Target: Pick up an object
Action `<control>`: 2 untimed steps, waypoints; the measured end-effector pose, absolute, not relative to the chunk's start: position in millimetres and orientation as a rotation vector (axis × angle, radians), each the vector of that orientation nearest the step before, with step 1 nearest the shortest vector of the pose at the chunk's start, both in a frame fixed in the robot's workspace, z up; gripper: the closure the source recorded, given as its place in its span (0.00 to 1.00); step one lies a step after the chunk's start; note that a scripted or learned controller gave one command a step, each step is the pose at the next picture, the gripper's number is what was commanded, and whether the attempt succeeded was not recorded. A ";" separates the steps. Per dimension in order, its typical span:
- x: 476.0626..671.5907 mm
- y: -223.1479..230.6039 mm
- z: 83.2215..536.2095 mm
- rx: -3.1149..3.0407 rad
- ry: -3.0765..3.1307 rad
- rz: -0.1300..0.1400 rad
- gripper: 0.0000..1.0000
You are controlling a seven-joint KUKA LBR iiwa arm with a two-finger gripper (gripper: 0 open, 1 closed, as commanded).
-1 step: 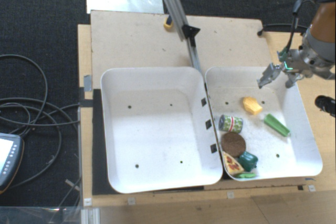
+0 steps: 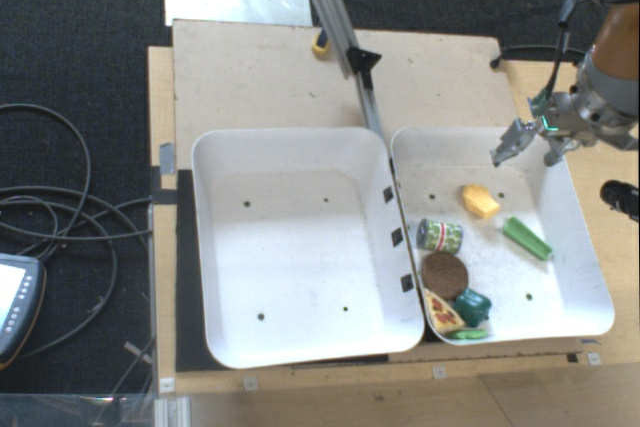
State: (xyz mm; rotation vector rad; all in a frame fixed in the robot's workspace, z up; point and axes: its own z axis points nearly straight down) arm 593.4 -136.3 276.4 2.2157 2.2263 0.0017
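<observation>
Yellow block point(image 2: 481, 202): lies in the right bin point(image 2: 585, 260), toward 12 o'clock of the object cluster, apart from its neighbours. Judged light and rigid, probably plastic or foam. Recommended grasp: across the short sides, from above.
Green bar point(image 2: 526, 238): lies flat at 4 o'clock from the yellow block, slanted, well clear of the bin wall. Judged light, stiff and thin. Recommended grasp: across its narrow width at mid-length; a low profile may let it slip.
Small can point(image 2: 440, 235): on its side near the divider, at 8 o'clock from the yellow block. Judged hard and smooth; likely to roll. Recommended grasp: across the curved body, fingers square to the axis.
Brown disc point(image 2: 445, 274): at 6 o'clock from the small can, touching or overlapping the items below it. Flat; edges hard to reach.
Teal piece point(image 2: 473, 305): at 5 o'clock from the brown disc, crowded against the red-and-yellow packet point(image 2: 442, 311). Poor first choice.
Gripper point(image 2: 529, 145): above the 12 o'clock rim of the right bin, fingers spread apart, nothing between them.
Left bin point(image 2: 290, 255): at 9 o'clock from the right bin on the table point(image 2: 250, 75).
Best candidate: yellow block, as judged isolated and nearest the gripper.
</observation>
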 end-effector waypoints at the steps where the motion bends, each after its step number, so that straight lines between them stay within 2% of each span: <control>1: 598.0 -139.2 215.4 2.223 2.225 -0.003 0.00; 2: 605.7 -132.9 166.8 2.219 2.228 -0.002 0.00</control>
